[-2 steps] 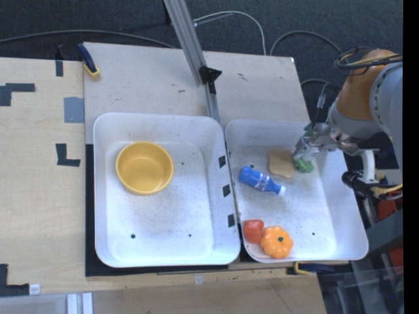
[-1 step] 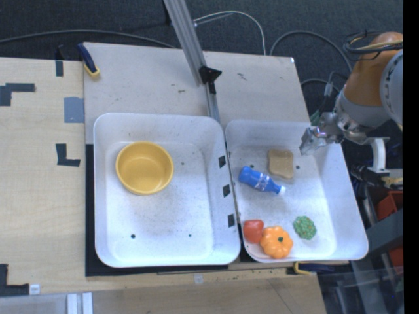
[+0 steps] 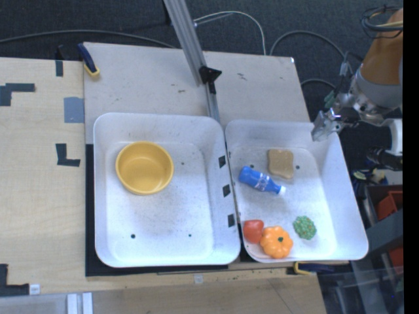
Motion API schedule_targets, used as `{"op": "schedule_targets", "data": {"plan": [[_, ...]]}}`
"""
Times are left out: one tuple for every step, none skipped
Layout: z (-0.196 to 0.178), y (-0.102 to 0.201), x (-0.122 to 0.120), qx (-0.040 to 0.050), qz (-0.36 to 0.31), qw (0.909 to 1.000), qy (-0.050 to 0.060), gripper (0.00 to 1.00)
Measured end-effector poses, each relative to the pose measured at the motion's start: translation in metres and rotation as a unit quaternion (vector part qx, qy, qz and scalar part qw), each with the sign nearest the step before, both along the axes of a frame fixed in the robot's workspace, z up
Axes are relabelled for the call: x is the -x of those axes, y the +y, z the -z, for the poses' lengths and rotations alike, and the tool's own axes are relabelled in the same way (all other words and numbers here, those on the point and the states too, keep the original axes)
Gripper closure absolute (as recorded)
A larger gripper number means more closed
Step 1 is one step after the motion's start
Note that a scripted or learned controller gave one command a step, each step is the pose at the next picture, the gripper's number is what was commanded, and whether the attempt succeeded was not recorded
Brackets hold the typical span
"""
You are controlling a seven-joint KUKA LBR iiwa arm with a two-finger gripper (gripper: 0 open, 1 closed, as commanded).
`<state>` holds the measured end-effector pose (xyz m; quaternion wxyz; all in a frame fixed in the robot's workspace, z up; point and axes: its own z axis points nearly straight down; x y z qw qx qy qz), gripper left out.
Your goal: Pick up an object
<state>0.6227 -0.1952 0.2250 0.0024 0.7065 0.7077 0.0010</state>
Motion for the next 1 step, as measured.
{"op": "schedule_targets", "data": {"plan": [[0.0025, 0.0002, -0.0001, -0.0004, 0.000, 1.0000, 0.003, 1.00]]}}
